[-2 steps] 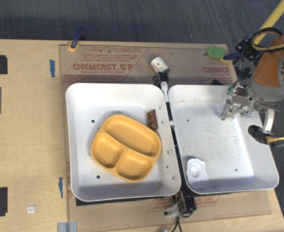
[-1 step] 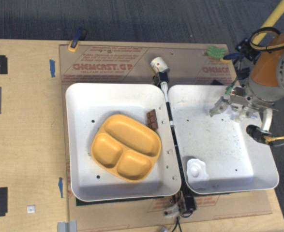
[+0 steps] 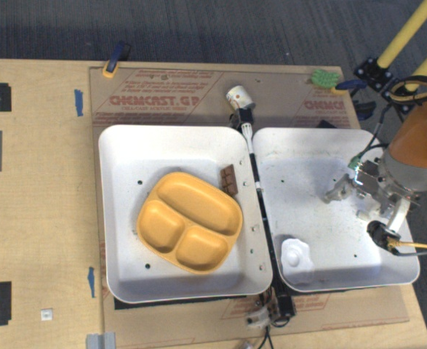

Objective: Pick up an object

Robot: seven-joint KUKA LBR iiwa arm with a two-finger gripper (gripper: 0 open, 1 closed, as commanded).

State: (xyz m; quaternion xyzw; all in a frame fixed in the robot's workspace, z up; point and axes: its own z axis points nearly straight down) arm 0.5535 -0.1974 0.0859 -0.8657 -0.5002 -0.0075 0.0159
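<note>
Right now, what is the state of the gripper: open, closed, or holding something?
Gripper: over the right bin; whether it is open, closed or holding anything cannot be told from this view.

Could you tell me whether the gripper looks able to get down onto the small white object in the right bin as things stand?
Probably yes. The white object lies alone near the front-left corner of the right bin, with nothing over it; the gripper hangs over the same bin.
</note>
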